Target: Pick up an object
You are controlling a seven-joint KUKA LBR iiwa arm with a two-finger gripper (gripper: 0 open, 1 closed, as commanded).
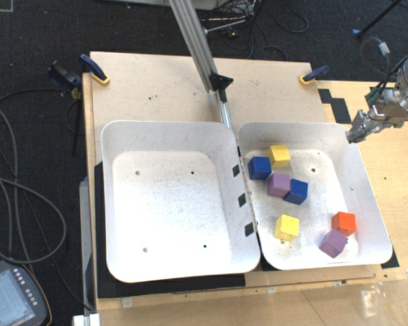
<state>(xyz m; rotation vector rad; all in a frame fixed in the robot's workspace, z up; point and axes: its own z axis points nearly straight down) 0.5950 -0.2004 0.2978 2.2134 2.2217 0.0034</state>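
Note:
The right bin point(367, 189) holds several small blocks. A yellow block point(280, 155) and a blue block point(259, 168) sit near its upper left, with a purple block point(279, 185) and a second blue block point(296, 191) just below them. Another yellow block point(287, 227) lies lower down. An orange block point(344, 223) and a purple block point(333, 243) rest near the lower right corner. My gripper point(357, 133) hangs at the bin's upper right corner, above its rim and apart from all the blocks. I see nothing held in it.
The left bin point(122, 182) adjoins the right one. A slanted metal pole point(197, 39) crosses from the top to the gap between the bins. Clamps point(95, 70) point(313, 75) grip the board's far corners. Cables lie on the dark floor around.

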